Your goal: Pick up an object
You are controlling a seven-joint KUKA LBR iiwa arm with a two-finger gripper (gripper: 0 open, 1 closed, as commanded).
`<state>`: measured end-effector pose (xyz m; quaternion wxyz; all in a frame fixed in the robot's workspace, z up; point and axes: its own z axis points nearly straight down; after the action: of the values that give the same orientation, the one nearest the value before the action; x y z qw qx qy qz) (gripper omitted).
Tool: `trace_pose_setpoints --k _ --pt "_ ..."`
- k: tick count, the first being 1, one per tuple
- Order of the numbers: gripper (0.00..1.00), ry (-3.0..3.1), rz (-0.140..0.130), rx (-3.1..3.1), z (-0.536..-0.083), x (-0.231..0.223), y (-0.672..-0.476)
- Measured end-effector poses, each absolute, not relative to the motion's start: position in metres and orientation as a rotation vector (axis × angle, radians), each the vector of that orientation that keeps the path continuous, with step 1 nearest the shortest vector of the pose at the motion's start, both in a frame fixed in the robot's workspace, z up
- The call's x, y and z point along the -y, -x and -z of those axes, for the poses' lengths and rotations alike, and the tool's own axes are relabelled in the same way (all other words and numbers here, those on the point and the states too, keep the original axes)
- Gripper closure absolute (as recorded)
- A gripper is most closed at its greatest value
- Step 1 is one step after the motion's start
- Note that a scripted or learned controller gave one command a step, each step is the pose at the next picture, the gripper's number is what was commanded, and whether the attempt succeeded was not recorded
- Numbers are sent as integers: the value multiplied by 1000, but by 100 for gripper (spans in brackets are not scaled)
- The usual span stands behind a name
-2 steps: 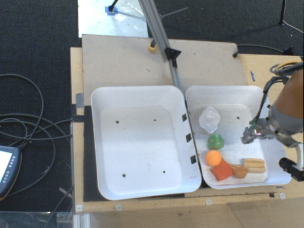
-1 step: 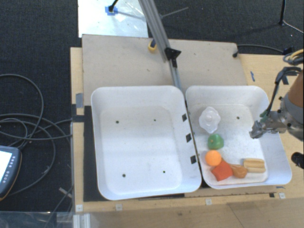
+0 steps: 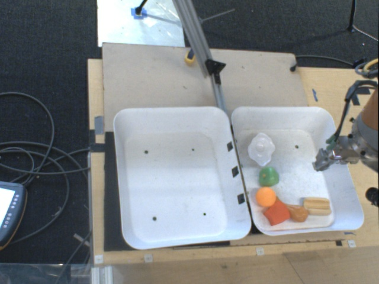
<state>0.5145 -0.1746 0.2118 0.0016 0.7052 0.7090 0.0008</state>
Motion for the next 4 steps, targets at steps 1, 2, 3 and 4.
trace_pose_setpoints --k 1,2,3,4 --pt "100 -2207 -6 -2232 -223 129 -525" --pt "100 -2210 -4 -2234 -221 73 -529" --pt "100 -2209 -5 -2234 -214 20 -547" --pt "100 -2210 -5 -2233 -210 -28 -562"
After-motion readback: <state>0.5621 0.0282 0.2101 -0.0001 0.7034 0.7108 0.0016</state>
